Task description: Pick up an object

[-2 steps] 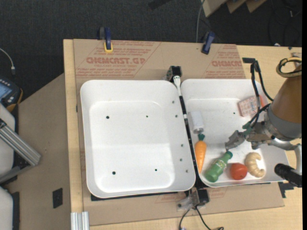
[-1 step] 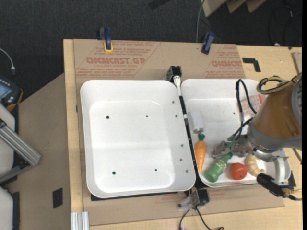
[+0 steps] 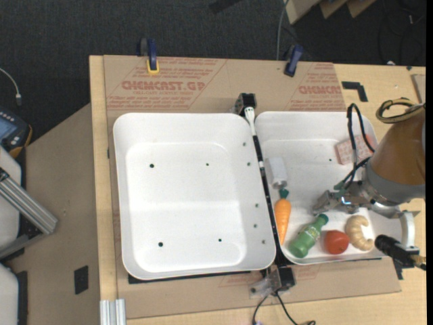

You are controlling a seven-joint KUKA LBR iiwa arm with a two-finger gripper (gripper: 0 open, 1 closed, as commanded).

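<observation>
Your green bottle lies tilted at the right bin's front edge, between the carrot by the divider and the tomato; open floor lies behind them. Your tool hovers just above the bottle; its spread can't be told. The arm reaches in low from the right

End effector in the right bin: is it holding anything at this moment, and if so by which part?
It cannot be told. The end effector sits low in the right bin just above the green bottle, but no object is visibly gripped.
</observation>
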